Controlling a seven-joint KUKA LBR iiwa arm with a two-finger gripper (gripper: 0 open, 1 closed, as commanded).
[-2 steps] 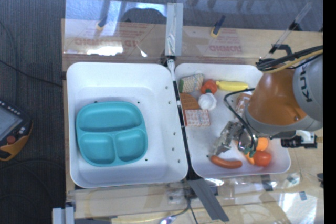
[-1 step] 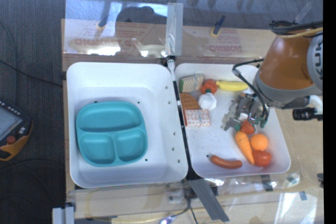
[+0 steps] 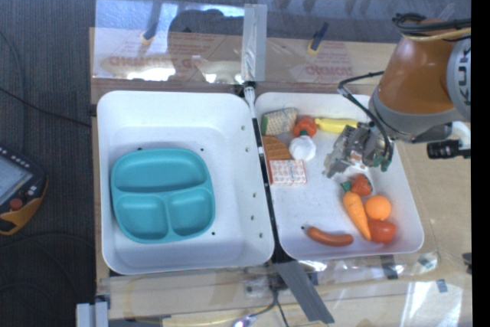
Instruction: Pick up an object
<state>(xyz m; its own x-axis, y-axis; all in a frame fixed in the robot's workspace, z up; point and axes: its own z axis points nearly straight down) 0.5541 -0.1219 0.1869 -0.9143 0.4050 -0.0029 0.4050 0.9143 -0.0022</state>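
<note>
End effector [image 3: 354, 152] hangs low over the right bin [image 3: 321, 199], and I cannot tell if it is wide or narrow.

It holds nothing I can see. Just near it lies a small red and green toy [image 3: 359, 184], then a carrot [image 3: 355, 215], an orange [image 3: 377, 207] and a tomato [image 3: 383, 231]. To its left sits a white ball [image 3: 302, 150]. Best to go straight down on one toy that stands a bit apart, squeeze around its middle, then lift slowly.
</note>
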